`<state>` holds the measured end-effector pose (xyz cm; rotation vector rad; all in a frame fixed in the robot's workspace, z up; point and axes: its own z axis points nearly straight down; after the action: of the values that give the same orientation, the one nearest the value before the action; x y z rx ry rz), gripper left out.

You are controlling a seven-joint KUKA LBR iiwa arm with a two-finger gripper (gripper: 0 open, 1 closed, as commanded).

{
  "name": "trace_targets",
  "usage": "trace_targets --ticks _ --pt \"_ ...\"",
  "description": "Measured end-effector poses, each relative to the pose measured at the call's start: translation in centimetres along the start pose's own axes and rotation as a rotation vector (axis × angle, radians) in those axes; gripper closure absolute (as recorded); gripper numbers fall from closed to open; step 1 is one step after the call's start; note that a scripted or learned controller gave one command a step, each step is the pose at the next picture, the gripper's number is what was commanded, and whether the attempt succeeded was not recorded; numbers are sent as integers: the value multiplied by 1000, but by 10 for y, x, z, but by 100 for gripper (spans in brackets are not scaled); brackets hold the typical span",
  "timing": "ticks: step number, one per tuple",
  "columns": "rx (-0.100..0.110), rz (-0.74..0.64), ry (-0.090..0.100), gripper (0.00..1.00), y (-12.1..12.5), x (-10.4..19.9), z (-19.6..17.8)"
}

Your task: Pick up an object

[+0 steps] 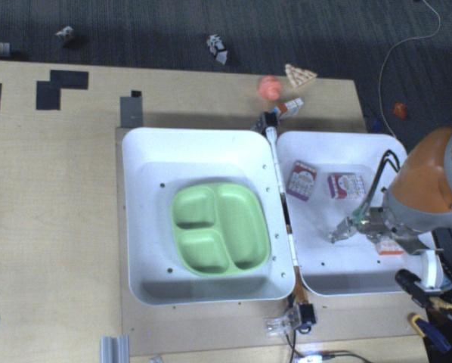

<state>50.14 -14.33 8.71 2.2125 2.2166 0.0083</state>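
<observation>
Inspecting the right bin [317, 278], I find two small flat packets [302, 181] and [346, 184] near its far wall, likely light and slippery (best pinched across the edges), with the tool [345, 231] low nearby, its state indiscernible.

Pale wooden bench [52, 225] against dark grey carpet [150, 13] strewn with small litter.

Arm [438, 184] cut by right edge.
</observation>
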Motion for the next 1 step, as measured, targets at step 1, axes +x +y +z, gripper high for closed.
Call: trace_targets --ticks 1 --pt "-5 -2 -1 100 2 0 -11"
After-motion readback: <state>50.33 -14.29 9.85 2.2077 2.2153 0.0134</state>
